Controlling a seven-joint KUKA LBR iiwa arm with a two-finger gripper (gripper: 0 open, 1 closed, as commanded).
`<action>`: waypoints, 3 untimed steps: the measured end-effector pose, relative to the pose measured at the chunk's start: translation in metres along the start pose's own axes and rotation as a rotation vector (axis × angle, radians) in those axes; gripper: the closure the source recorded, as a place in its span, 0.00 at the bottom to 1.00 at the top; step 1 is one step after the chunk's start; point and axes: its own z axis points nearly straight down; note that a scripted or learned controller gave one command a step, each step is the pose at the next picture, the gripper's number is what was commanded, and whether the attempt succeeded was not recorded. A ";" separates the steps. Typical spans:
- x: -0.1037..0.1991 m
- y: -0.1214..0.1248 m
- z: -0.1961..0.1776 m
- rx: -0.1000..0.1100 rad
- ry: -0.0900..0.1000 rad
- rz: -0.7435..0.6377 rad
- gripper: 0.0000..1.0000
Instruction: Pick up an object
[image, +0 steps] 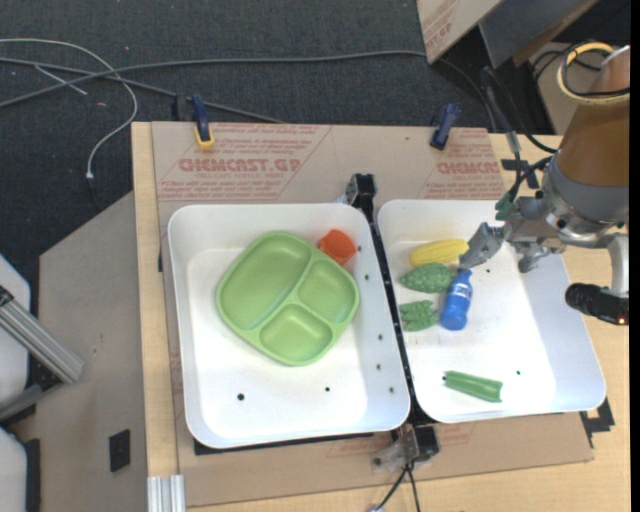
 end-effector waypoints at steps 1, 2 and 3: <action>0.000 0.002 -0.007 -0.014 -0.001 -0.003 0.00; 0.000 0.008 0.054 -0.009 0.000 -0.002 0.00; -0.004 -0.001 0.112 -0.006 0.000 -0.001 0.00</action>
